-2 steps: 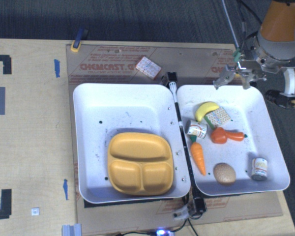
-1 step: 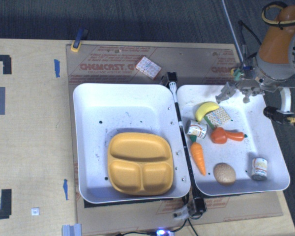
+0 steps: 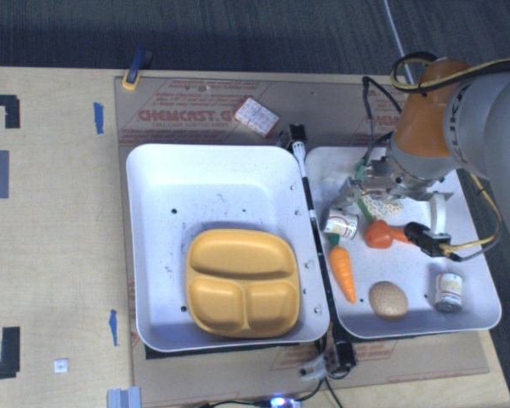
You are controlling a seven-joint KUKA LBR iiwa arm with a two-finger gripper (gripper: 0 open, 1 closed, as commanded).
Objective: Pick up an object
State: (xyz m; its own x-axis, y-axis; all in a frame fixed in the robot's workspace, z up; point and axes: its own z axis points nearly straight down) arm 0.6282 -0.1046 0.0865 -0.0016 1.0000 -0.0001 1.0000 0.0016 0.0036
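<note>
Hovering my hand (image 3: 363,187) low over the far-left part of the right bin (image 3: 472,311), arm coming in from the right. Can't tell if the hand is open or closed, since the wrist body blocks it from this angle.

Pick candidates all sit in the right bin:
- pale patterned packet (image 3: 382,206): right at the hand, partly covered by it, contact unclear
- small can (image 3: 341,226): on its side, just near-left of the hand, close to the bin's left wall
- red-orange toy vegetable (image 3: 378,235): just right of the can; pepper or tomato, can't tell which
- carrot (image 3: 343,274): just below the can in view, lying along the left wall, tip toward the near edge
- potato (image 3: 389,299): by the near wall, just right of the carrot's tip
- small jar (image 3: 448,291): upright, near-right corner, well apart from the hand

Left bin (image 3: 212,172) holds a yellow divided tray (image 3: 242,283) with three compartments, sitting in its near half. Both bins sit on a printed cardboard sheet (image 3: 187,100) on the surface (image 3: 51,228). A small patterned card (image 3: 256,116) lies on the cardboard beyond the left bin.
</note>
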